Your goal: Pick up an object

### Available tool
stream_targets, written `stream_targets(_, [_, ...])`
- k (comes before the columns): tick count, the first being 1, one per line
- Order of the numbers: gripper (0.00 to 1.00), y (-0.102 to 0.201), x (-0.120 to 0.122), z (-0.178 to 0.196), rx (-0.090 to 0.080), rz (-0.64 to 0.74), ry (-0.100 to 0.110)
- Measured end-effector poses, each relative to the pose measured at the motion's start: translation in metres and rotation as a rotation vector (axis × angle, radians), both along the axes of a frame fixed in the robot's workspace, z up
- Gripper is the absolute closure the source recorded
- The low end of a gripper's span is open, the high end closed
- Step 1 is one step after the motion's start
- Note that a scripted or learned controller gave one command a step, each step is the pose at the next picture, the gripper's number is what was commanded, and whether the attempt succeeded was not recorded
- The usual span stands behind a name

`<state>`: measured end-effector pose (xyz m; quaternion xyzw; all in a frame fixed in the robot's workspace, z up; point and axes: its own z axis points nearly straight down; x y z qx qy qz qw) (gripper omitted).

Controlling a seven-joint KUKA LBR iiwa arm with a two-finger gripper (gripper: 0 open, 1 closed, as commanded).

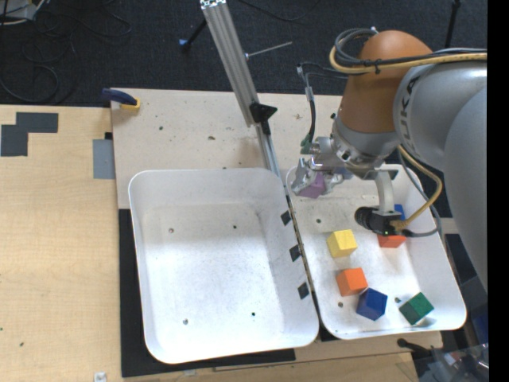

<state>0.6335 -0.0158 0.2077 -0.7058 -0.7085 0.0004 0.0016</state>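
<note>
Purple block high in the fingers, near the divider

Purple shows between the metal fingers of the two-finger gripper (pixel 312 180), which hangs over the far left corner of the right shallow white bin (pixel 445 313). The small purple block (pixel 316 186) looks pinched there, the fingers closed on it, though only part of its face is visible and how deep the hold goes cannot be read from this slant.

Risks, as a judgement from this one view:

- A shallow or corner pinch could let the purple block rotate and drop if the arm swings sideways.
- The gripper sits just beside the ridge where the right bin meets the left shallow white bin (pixel 159 213), and close to the slanted grey aluminium bar (pixel 238 62); a low sideways move could clip either and jar the block loose.
- A dropped block might land on the ridge and roll into either bin.

Other loose pieces lie well clear in the right bin: a yellow cube (pixel 342 243), an orange cube (pixel 351 280), a blue cube (pixel 371 303), a green cube (pixel 416 307) and a small red block (pixel 390 241).
</note>
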Motion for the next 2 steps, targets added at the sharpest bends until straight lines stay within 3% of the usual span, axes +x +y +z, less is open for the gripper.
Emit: stream_targets(2, [1.00,0.107,-0.009,0.007,0.000,0.000,0.001])
